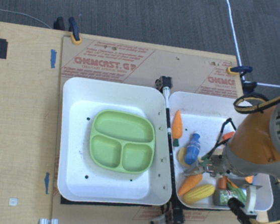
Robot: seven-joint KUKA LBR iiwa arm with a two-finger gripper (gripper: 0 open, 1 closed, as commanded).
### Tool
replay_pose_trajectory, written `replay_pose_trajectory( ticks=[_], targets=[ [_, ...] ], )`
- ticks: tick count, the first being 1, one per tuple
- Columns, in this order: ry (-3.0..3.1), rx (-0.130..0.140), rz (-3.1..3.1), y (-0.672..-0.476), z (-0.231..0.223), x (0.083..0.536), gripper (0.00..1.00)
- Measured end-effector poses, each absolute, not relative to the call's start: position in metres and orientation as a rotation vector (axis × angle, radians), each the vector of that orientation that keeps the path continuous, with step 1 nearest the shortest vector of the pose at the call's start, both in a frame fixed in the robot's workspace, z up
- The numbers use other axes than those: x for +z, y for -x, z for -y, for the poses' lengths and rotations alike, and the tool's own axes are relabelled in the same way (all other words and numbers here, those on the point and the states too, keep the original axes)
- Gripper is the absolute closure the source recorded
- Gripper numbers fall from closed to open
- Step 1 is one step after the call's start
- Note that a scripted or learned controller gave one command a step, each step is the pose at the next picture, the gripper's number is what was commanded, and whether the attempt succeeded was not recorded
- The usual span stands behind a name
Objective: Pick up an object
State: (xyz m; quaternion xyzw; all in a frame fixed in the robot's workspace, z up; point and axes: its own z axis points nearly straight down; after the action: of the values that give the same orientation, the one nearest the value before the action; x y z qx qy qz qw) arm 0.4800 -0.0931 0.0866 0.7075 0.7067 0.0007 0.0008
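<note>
Nothing is lifted yet, so the whole pick is still pending. The gripper [205, 165] is hanging low in the right bin [209, 108], and whether it is open or closed I cannot tell. A blue bottle [192, 148] is lying just beside it, an orange carrot [190, 183] and yellow corn [199, 193] just beneath.

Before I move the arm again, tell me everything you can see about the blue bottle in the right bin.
The blue bottle is a small toy-like bottle, plastic by its look, with a blue body and a lighter cap end pointing to the far side of the right bin. It lies on its side on the bin floor, slightly tilted from the bin's long axis. An orange carrot lies just left of it, apart. The gripper is close at its near right; whether they touch cannot be told.
</note>
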Motion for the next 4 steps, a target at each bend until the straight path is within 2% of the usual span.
replay_pose_trajectory(
  ticks=[1,2,3,4],
  targets=[
    [-2.215,0.006,-2.210,-0.482,0.095,0.098,1.00],
    [-2.220,0.000,-2.223,-0.480,0.045,0.184,1.00],
    [-2.220,0.000,-2.223,-0.480,0.046,0.184,0.00],
    [-2.218,0.000,-2.223,-0.604,0.028,0.185,0.00]
  ],
)
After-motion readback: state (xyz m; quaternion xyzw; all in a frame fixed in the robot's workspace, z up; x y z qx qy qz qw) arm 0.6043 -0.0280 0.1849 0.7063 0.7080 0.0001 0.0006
